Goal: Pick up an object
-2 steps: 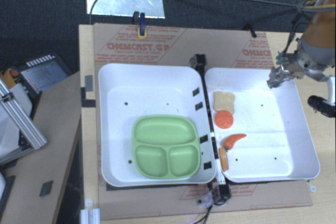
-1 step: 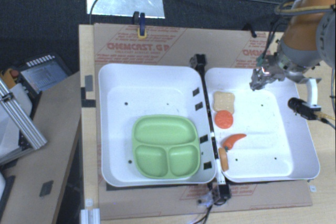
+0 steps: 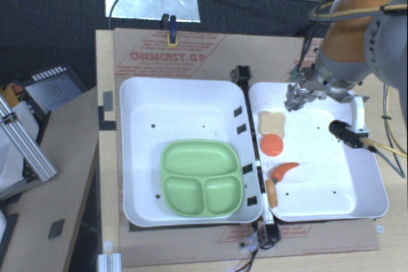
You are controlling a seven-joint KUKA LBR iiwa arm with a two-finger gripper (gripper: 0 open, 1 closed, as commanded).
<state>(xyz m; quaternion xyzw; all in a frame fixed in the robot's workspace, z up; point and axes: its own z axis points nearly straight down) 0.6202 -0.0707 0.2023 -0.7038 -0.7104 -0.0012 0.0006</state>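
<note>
Four items lie in your right bin (image 3: 363, 191): toast slice (image 3: 272, 121), red tomato slice (image 3: 273, 145), orange-red pepper (image 3: 284, 170), small brown piece (image 3: 271, 192). Claw (image 3: 297, 97) hangs above the bin's rear; its opening cannot be told.

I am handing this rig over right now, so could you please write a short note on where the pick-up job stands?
End effector: above the far end of the right bin, nothing seen in it; I cannot tell whether it is open or shut.
Right bin, along its left side: bread slice, red round piece, orange-red chili-shaped piece, small brown piece.
Left bin: green divided tray.
Done: nothing lifted.
Left: choose an object, grasp it and lift.
</note>
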